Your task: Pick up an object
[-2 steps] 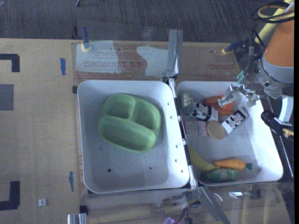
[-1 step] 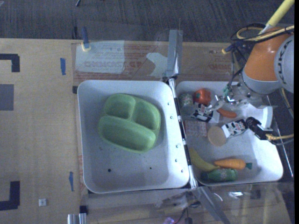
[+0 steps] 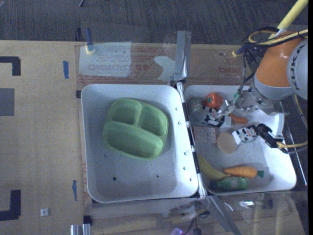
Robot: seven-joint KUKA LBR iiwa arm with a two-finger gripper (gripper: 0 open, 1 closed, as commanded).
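On tan bench (image 3: pixel 39 146), two white bins (image 3: pixel 98 180), green tray (image 3: pixel 136 128) in left, dark carpet (image 3: pixel 146 9) beyond, hand (image 3: pixel 234 106) state unclear.

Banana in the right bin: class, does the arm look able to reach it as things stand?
Probably yes. The banana lies uncovered near the bin's left wall, with a carrot beside it, and nothing lies on top. The gripper is over the same bin, farther back.

A green sectioned plastic tray (image 3: pixel 135 128) lies in the left white bin (image 3: pixel 98 170); the right white bin (image 3: pixel 281 173) holds an orange carrot (image 3: pixel 241 171), a yellow banana (image 3: pixel 210 168) and a red tomato (image 3: pixel 213 100).
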